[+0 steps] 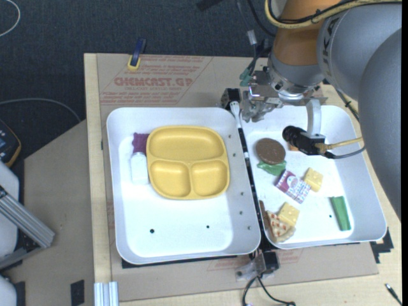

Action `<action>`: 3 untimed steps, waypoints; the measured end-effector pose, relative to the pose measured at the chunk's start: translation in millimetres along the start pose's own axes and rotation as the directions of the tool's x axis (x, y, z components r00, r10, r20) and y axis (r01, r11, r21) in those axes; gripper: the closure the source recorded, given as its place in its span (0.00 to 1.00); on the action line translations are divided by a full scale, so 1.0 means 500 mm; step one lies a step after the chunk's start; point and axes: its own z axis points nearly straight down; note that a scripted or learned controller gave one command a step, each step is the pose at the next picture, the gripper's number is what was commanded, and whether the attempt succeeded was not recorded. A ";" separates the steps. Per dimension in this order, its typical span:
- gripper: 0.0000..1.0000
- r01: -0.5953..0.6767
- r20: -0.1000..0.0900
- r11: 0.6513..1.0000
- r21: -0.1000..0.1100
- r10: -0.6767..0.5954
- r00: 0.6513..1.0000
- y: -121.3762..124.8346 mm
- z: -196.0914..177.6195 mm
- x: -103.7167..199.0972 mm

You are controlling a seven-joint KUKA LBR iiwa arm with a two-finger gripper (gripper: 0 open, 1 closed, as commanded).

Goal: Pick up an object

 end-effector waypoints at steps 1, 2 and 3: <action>1.00 -0.005 0.002 1.000 0.004 0.005 1.000 0.004 0.009 0.002; 1.00 -0.006 0.002 1.000 0.004 0.006 1.000 -0.001 -0.001 -0.013; 1.00 -0.005 0.001 1.000 0.011 0.005 1.000 -0.011 0.036 0.000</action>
